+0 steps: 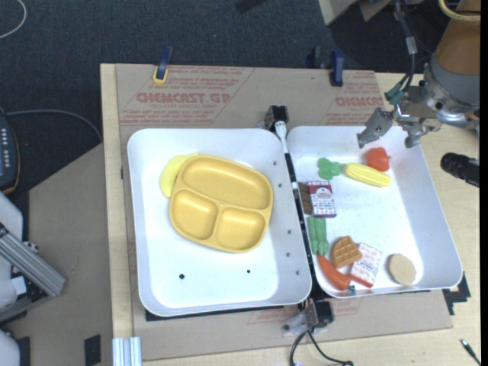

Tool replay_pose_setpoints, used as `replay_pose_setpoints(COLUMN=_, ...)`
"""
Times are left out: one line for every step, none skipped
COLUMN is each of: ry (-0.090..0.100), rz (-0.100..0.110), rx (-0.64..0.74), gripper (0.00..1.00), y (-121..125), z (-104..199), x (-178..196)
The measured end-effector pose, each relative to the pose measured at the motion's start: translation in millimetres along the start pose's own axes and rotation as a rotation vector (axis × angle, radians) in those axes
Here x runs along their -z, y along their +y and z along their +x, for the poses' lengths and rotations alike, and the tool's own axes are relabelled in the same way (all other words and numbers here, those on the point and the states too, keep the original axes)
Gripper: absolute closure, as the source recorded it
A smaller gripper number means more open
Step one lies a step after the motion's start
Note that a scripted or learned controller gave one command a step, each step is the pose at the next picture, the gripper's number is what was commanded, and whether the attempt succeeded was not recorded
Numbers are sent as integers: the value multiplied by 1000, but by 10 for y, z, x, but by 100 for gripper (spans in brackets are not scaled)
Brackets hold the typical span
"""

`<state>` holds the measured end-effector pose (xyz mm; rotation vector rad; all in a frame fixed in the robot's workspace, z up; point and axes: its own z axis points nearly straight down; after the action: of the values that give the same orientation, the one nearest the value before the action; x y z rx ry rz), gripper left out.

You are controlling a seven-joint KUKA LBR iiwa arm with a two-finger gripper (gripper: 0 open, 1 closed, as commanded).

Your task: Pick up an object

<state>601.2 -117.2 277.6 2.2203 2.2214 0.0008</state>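
Carrot [332,273], waffle [345,250], cookie [402,268] bunched lower right; up top, gripper [394,129] spread wide, empty, probably lining up on tomato [377,158].

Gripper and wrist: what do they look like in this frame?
The gripper is grey metal with two splayed dark-tipped fingers. Above it sits a silver-grey wrist ring, then the orange band. A dark cable runs along the arm, with a teal bit near the wrist.
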Motion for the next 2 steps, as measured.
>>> replay_pose_setpoints(ry=1, rz=7, rx=-1, gripper=0, y=43, z=13, x=-625)
replay_pose_setpoints(ry=2, rz=9, rx=-1, gripper=0, y=8, z=39, x=-1265)
